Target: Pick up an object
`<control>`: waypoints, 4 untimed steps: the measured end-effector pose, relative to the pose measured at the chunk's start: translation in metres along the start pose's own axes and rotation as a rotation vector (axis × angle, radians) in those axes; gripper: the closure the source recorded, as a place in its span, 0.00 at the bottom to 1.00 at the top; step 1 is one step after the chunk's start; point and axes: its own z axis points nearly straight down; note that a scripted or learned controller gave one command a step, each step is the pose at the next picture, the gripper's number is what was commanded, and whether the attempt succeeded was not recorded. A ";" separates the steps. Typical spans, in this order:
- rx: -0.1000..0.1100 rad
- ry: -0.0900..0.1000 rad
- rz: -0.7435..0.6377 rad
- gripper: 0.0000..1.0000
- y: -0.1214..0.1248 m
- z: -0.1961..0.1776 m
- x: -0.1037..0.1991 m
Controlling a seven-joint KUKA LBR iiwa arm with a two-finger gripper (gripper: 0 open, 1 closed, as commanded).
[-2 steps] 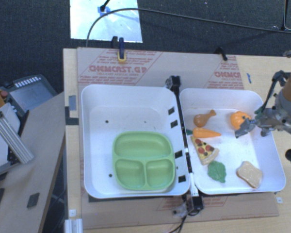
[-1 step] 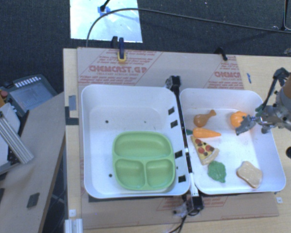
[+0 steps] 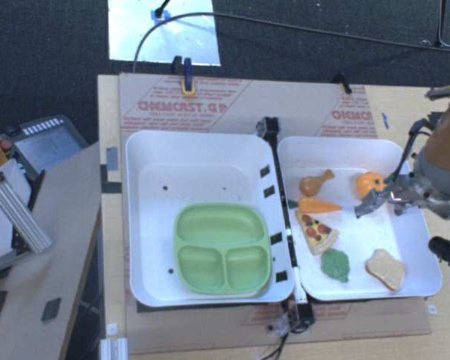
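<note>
From above, the right bin (image 3: 416,235) holds a tan drumstick (image 3: 316,181), an orange carrot (image 3: 319,206), a pizza slice (image 3: 317,232), a green leaf (image 3: 335,264), a bread slice (image 3: 385,268) and an orange pepper (image 3: 369,181). The pincer (image 3: 373,202) hangs just beside the pepper, jaws apart, gripping nothing

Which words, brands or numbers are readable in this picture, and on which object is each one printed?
"CHEMCAST GP", red print, on the brown sheet behind the left bin.
"CHEMCAST", red and partly cut off, on the same sheet behind the right bin; smaller print around both is too blurred to read.
The grey device at the left edge has markings too small to read.
The green tray and toy foods carry no text.
</note>
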 end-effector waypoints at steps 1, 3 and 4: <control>0.002 0.000 0.001 0.00 0.000 0.058 -0.008; -0.004 -0.001 0.000 1.00 0.002 0.064 -0.009; -0.007 -0.002 -0.003 1.00 0.004 0.003 -0.002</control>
